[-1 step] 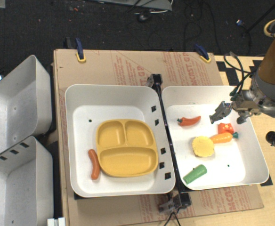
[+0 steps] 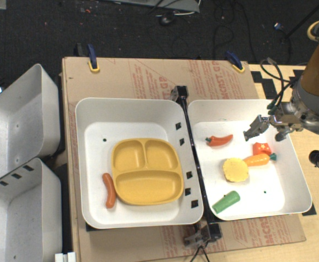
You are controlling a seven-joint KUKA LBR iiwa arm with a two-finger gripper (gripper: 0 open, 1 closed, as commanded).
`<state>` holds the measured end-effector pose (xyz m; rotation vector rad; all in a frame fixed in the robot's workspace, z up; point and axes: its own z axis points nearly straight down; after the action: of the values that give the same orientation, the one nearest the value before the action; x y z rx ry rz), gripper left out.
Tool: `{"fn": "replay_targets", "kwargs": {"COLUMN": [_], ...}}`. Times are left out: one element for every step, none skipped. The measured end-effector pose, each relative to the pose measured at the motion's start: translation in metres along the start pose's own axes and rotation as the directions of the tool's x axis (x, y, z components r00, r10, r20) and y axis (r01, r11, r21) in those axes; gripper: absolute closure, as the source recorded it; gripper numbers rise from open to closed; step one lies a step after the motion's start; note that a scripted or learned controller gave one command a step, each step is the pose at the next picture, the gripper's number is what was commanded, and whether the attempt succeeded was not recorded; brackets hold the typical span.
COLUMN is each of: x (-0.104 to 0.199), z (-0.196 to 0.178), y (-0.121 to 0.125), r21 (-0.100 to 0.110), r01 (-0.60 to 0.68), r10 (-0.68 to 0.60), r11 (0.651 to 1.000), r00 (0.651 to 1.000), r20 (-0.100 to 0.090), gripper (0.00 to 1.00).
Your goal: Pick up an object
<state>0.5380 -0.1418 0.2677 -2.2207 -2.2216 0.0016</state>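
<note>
Step in hand: approach — the gripper (image 2: 269, 125) hangs above the right bin (image 2: 296, 201), nothing between its fingers; no item lifted yet.
Candidate items, right bin: red chili pepper (image 2: 219, 141) near the upper left; red tomato piece (image 2: 261, 148) just below the gripper; orange carrot (image 2: 257, 159) touching or just beside the tomato piece; yellow round piece (image 2: 235, 170) next to the carrot's left end; green cucumber (image 2: 226, 201) lower down, well apart from the rest.
Other contents, left bin (image 2: 88, 201): yellow divided plate (image 2: 147, 171) at centre; sausage (image 2: 110, 190) lying along the plate's left edge.
Nearest target: the tomato piece, by my judgement — it sits closest under the fingers.
How to do it well: come down straight over one item's middle, fingers straddling its narrow side. The tomato piece and carrot crowd each other, so a finger could land on the neighbour and nudge both. The chili pepper or the cucumber lie alone and offer a cleaner closure. Stay off the bin wall on the right.
Arm pose: reaches in from the right over the bin's far right corner; orange band (image 2: 315, 78) above the grey wrist (image 2: 307, 105); gripper pointing left and down toward the bin floor.
Fingers: two dark tips spread apart — open, holding nothing.
Support: both bins rest on a brown board (image 2: 148, 75) on the tabletop.
</note>
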Motion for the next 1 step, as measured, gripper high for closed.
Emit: {"fn": "replay_targets", "kwargs": {"x": [-0.0007], "z": [0.0643], "y": [-0.0006], "r21": [0.006], "r01": [-0.002], "r10": [0.002], "r11": [1.000], "r00": [1.000], "r20": [-0.002], "gripper": [0.00]}}
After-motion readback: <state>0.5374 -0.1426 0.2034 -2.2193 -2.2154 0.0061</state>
